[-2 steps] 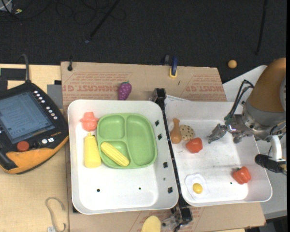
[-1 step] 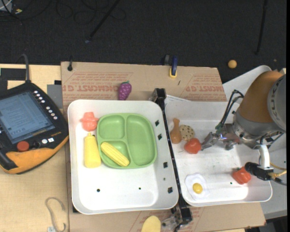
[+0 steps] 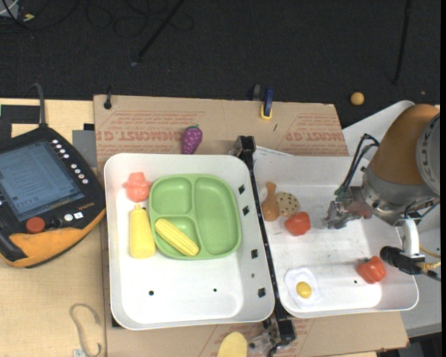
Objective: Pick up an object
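Single fixed overhead camera, slanted down on two side-by-side bins [image 3: 115, 236]

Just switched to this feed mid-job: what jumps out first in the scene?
The green divided plate in the left bin stands out, with a yellow corn cob in its front compartment and a yellow bottle lying beside it. In the right bin, the gripper hovers just right of a red tomato.
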Robot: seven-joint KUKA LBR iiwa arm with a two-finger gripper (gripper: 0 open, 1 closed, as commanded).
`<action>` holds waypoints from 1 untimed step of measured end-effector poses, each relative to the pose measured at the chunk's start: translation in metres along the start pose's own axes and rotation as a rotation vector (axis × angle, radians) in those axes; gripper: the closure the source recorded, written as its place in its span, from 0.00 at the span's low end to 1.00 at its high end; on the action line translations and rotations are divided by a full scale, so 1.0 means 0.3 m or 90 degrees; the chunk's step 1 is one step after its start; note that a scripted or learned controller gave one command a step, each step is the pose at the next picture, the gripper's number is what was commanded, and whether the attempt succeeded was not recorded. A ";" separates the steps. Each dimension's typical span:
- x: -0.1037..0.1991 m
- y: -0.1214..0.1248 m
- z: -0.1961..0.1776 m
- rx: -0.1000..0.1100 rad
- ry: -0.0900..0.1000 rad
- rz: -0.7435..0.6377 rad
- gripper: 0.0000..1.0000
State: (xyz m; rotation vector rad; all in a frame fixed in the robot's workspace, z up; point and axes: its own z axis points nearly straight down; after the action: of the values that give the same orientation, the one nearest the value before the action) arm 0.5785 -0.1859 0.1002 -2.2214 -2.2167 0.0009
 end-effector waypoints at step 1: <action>0.013 0.004 -0.207 -0.003 -0.001 -0.001 1.00</action>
State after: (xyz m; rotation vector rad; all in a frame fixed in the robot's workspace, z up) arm 0.5798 -0.1822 0.1622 -2.2230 -2.2224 -0.0023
